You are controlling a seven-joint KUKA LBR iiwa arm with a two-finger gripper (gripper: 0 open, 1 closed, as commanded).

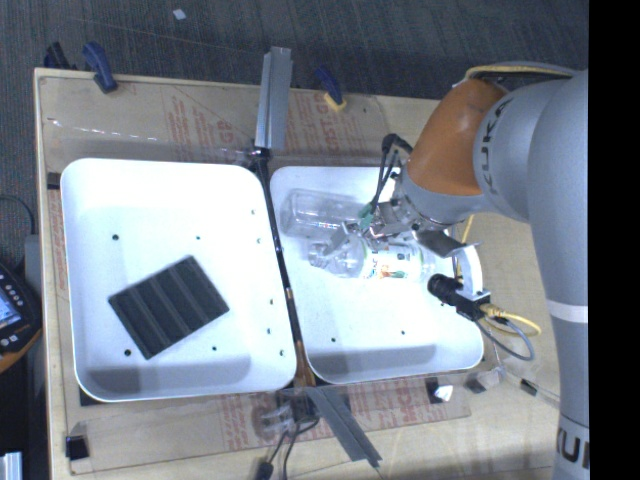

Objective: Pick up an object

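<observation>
Broadly, a pale wooden surface (pixel 60 108) carries two shallow white bins side by side, with blue clamps (pixel 98 66) along its far edge and a grey metal bar (pixel 271 98) standing up between the bins at the back. Dark carpeted floor (pixel 300 18) lies beyond it.

Next in size, the grey arm (pixel 545 148) reaches in from the right, its orange band (pixel 450 148) sitting over the far right corner of the right bin (pixel 400 353). Below the band, the hand (pixel 375 230) hangs low over the upper middle of that bin, among the items there. Whether it is wide, narrow or gripping anything I cannot tell, since wrist hardware and clutter cover that spot.

The left bin (pixel 90 188) holds a dark ribbed rectangular panel (pixel 168 305), lying flat and turned at an angle in its lower left part, well apart from the arm.

In the right bin, a clear plastic bottle (pixel 315 211) lies on its side near the far left corner, just beside the hand. A crumpled clear plastic piece (pixel 335 256) sits just in front of it. A small white item with green and orange markings (pixel 395 266) lies to the right of that, under the wrist.

A black cable fitting (pixel 455 295) juts from the arm over the bin's right rim.
</observation>
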